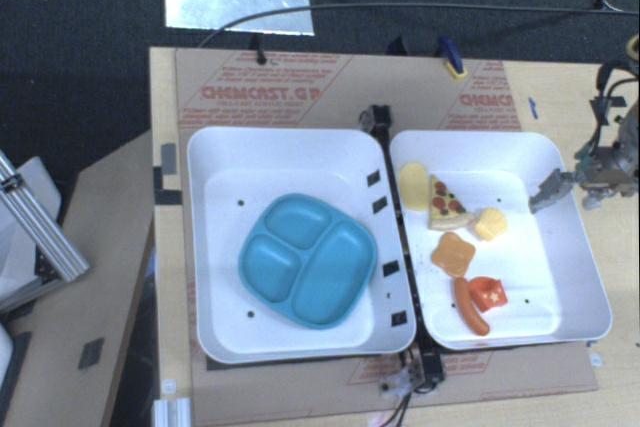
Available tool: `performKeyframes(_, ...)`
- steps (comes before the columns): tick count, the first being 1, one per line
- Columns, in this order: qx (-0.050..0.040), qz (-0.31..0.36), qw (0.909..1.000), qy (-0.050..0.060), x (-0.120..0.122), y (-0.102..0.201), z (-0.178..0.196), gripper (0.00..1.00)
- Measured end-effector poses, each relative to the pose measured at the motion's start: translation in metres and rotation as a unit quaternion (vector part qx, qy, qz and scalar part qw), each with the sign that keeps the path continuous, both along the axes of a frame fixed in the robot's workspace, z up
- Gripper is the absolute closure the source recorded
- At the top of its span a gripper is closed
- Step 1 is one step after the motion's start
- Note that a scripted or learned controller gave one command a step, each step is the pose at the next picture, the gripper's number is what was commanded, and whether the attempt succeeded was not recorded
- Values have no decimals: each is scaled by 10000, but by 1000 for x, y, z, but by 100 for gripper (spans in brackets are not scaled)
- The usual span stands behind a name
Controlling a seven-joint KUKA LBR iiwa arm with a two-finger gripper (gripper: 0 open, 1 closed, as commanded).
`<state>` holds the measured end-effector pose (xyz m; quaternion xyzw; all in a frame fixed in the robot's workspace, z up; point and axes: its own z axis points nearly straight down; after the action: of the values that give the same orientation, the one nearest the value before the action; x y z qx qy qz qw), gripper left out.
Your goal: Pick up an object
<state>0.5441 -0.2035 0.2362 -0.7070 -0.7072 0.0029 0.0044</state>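
At left centre of the frame, the left bin [215, 165] holds a blue divided plate [308, 259]. In the right bin [570, 265] the toy foods cluster along its left half: pizza slice [446, 202], yellow cheese block [490, 223], orange piece [453, 254], sausage [471, 305]. The gripper [556, 187] sits at the frame's right edge over the bin's right rim, holding nothing; I cannot tell how far it is spread. The cheese block lies nearest, just left and slightly below it, with bare white floor between them.
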Motion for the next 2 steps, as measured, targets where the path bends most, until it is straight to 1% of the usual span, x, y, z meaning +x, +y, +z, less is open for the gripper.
performKeyframes(1,-14,19,10000,-60,3,1,7,0)
performKeyframes(2,-6,9,10000,-39,4,3,-56,0)
